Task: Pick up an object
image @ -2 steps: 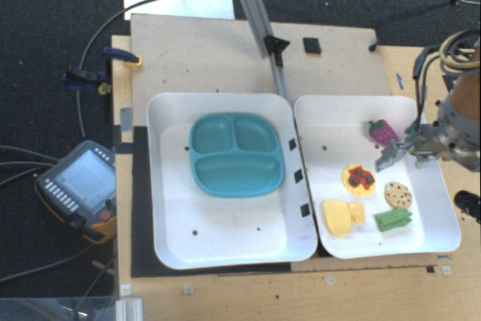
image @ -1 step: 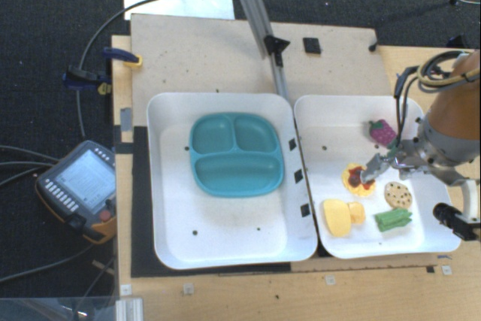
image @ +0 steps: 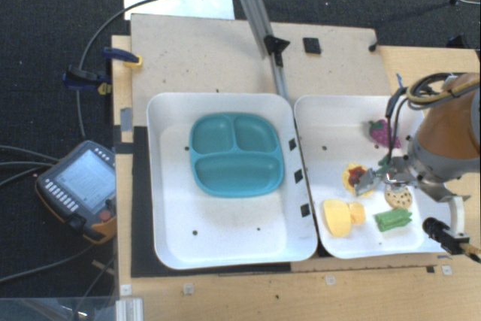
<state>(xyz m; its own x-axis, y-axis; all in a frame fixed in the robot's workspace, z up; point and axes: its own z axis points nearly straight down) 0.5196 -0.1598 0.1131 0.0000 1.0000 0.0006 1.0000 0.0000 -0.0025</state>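
Observation:
The right bin (image: pixel 323 124) holds several small items: a purple piece (image: pixel 381 133) at its far right, a yellow and red piece (image: pixel 352 177) in the middle, a pale yellow piece (image: pixel 340 216) near the front, a green piece (image: pixel 393 219) and a speckled round cookie (image: pixel 397 197). My gripper (image: pixel 373 182) reaches in from the right and hangs low over the bin, right beside the yellow and red piece and just left of the cookie. Its dark tips sit at that piece's right edge. No item shows between them.
A teal divided plate (image: pixel 236 155) lies in the left bin (image: pixel 169 222). A divider ridge (image: pixel 294 162) with black clips separates the bins. A metal pole (image: pixel 255 4) slants over the board behind them. A teach pendant (image: pixel 79 189) rests on the floor at left.

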